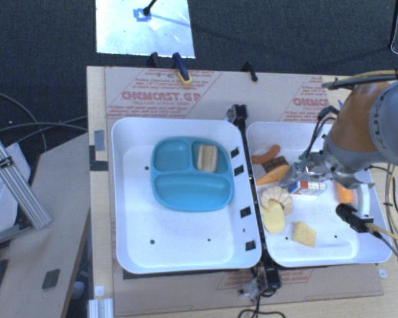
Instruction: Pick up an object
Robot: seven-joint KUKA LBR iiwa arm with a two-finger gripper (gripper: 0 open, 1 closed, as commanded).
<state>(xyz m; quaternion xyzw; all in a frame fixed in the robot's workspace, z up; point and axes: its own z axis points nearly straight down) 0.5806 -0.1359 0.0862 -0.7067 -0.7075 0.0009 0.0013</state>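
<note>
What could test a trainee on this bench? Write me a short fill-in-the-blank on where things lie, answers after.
1. The blue divided plate lies in the ____ bin.
2. The piece of bread sits in the plate's upper ____ compartment.
3. The gripper is down in the ____ bin, beside the orange carrot piece.
4. The reddish sausage lies just ____ the carrot piece in the view.

Missing words: left; right; right; above

Blue divided tray [186, 191] in left bin [136, 244]
</note>
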